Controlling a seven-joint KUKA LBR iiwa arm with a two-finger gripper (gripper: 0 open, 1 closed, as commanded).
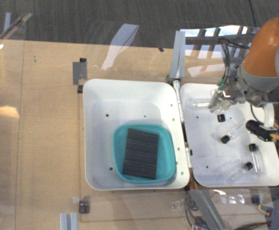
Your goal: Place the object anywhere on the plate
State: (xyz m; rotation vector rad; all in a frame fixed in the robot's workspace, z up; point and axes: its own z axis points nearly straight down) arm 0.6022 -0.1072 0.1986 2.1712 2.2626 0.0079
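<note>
Teal plate [166, 150] sits in the left bin [96, 128] on the desk [34, 128], carrying a dark ribbed block [141, 153]. Clear vials with black caps [224, 138] lie scattered in the right bin [202, 171]. The jaws [219, 103] hang over that bin's upper part; their state cannot be told.

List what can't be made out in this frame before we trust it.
- Gripper: small and blurred against the right bin in the camera view; jaws open or shut, holding or not, unreadable.
- Clear tubes: see-through on white, outlines faint; the count is uncertain.
- Dark block on the teal plate: what it is stays unclear, too small.
- Arm: cut off by the right edge.
</note>
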